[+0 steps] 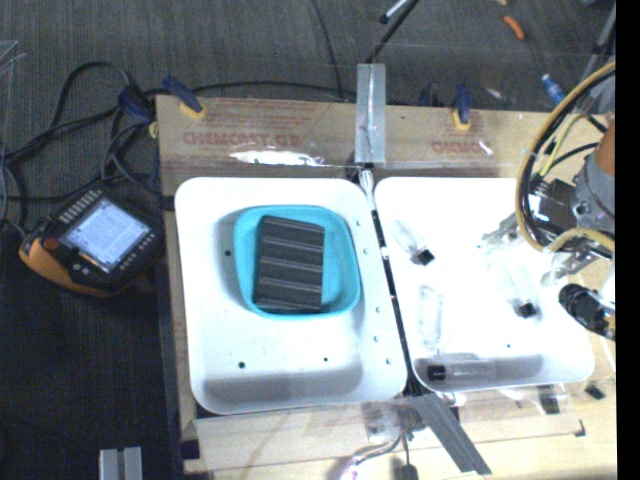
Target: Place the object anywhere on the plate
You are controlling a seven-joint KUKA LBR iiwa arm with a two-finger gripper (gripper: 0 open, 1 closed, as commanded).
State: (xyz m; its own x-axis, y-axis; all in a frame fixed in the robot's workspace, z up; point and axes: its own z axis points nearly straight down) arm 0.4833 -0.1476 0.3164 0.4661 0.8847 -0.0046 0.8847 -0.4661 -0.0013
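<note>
Object: a dark ribbed block (290, 262) is lying flat on the plate, left of frame centre.
Long axis: it is running from top to bottom of the frame (leaning slightly, top end tipped right).
Plate: a light blue plate (345, 268) is sitting in the left bin (210, 348).
Gripper: the gripper (580, 258) is hanging at the right edge over the right bin (470, 193); open or closed, cannot tell.
Relation: block is lying well apart from gripper, far to its left.

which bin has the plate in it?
The left bin. It holds the blue plate, with a dark ribbed block lying on it. The right bin holds only small clear pieces with black ends.
</note>
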